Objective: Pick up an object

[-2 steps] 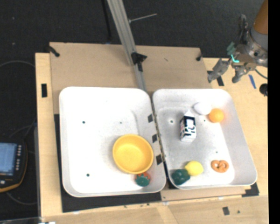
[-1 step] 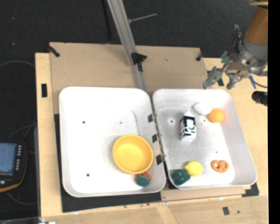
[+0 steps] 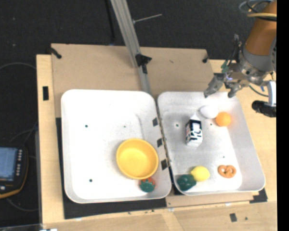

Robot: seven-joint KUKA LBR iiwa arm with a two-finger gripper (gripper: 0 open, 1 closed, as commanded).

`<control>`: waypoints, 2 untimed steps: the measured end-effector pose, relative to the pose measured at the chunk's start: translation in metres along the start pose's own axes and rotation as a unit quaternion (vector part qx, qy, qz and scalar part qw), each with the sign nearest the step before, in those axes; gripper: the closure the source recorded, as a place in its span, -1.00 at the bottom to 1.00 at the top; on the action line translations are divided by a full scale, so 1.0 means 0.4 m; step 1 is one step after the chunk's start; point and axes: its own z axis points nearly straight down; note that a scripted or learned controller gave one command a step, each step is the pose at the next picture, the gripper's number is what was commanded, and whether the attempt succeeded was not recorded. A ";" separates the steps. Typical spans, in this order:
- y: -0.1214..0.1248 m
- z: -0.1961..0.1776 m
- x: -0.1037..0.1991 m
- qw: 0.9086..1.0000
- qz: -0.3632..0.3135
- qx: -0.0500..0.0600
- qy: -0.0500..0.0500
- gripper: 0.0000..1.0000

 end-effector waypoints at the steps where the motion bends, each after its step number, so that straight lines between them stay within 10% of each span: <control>1: 0.005 0.106 0.001 1.000 -0.001 0.000 0.000 -1.00; 2: 0.009 0.067 -0.003 1.000 -0.003 -0.004 -0.003 1.00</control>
